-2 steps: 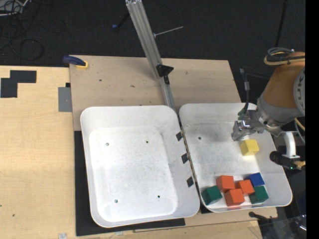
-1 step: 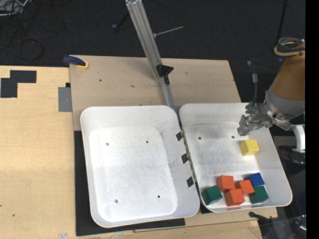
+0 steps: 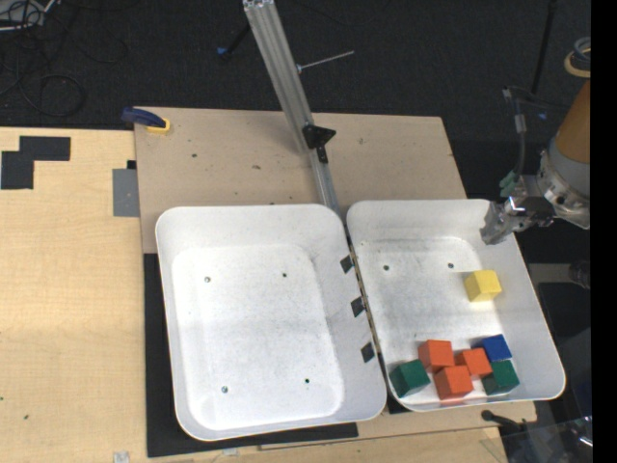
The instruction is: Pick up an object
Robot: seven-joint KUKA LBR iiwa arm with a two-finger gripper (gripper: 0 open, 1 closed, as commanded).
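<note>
Small yellow block (image 3: 483, 285) alone in right shallow white bin (image 3: 415, 249), upper right area. Cluster near front edge: three orange blocks (image 3: 454, 364), two dark green blocks (image 3: 410, 377), one blue block (image 3: 496, 346), touching. Metal two-finger hand (image 3: 498, 222) at bin's upper right rim, above yellow block, nothing visibly held; finger opening: cannot tell. Left white bin (image 3: 253, 316) alongside on tan surface (image 3: 67, 287).

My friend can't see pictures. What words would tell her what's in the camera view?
A robot arm's claw hovers over the far right edge of the right white bin, which holds a yellow block and a cluster of orange, green and blue blocks. The left white bin sits beside it.
</note>
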